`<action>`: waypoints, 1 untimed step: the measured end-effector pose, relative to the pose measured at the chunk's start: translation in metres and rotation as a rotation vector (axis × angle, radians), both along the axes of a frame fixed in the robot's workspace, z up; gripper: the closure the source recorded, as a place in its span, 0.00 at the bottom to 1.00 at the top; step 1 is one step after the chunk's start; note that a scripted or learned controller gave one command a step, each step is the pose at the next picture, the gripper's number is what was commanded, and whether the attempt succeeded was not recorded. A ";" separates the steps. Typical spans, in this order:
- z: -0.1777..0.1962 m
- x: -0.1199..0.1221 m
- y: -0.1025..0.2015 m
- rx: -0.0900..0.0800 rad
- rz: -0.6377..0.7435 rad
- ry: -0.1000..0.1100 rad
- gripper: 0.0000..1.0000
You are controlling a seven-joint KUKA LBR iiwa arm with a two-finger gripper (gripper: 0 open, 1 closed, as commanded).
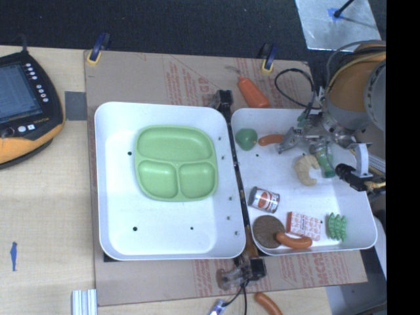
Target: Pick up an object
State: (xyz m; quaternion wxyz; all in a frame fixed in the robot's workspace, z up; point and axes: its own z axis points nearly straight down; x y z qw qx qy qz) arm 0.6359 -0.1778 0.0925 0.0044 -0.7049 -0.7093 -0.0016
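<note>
My gripper (pixel 310 142) hangs low over the back of the right bin (pixel 357 205), below the arm's grey and orange wrist. A cream lump (pixel 305 170) lies just in front of it, with a teal-green piece (pixel 324 162) right beside that lump. To the gripper's left lie a small orange sausage (pixel 270 138) and a green ball (pixel 246 138). Nearer the front are a red-and-white can (pixel 264 200), a brown disc (pixel 266 228), a hot dog sausage (pixel 294 241), a red-and-white packet (pixel 304 224) and a green toy (pixel 336 225).
The left bin (pixel 115 195) holds a green divided plate (pixel 176 161). An orange carrot (pixel 252 92) lies on the cardboard behind the bins, and another orange piece (pixel 269 302) in front. A teach pendant (pixel 26 107) sits at far left. Cables (pixel 292 87) loop behind the right bin.
</note>
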 end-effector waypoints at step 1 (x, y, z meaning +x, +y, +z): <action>0.001 -0.029 -0.013 0.010 0.007 -0.005 0.00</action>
